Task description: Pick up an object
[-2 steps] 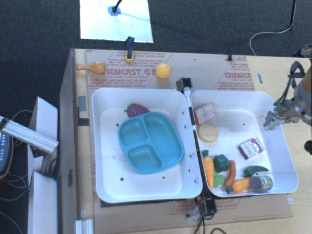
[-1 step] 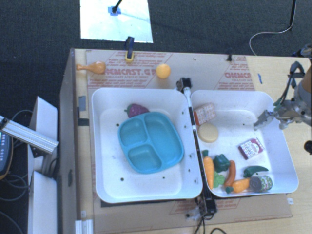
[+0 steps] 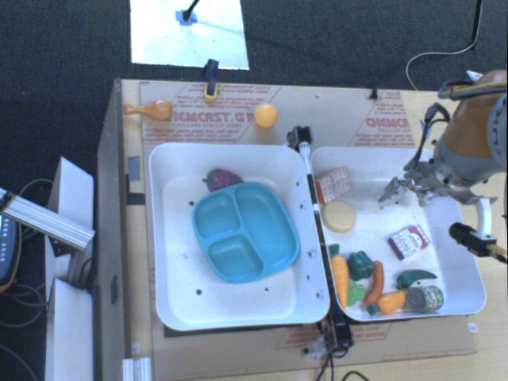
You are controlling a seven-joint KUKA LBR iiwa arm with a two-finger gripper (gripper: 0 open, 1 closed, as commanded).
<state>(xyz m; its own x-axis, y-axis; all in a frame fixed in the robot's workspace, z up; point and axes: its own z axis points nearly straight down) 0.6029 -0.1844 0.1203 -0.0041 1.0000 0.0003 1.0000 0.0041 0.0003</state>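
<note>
Approach step: the end effector (image 3: 409,189), fingers spread wide and holding nothing, hovers at right of frame above the right bin (image 3: 476,288); next move requires descent onto the small red carton (image 3: 408,241) just below.

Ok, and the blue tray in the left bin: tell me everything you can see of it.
The blue tray is a light blue, plastic-looking plate with rounded corners and three compartments: two at the far side, one at the near side. It lies flat, right side up and turned at an angle, about mid-floor in the left bin. A purple item sits at its far edge, seemingly touching it. Nothing lies in its compartments.
</note>
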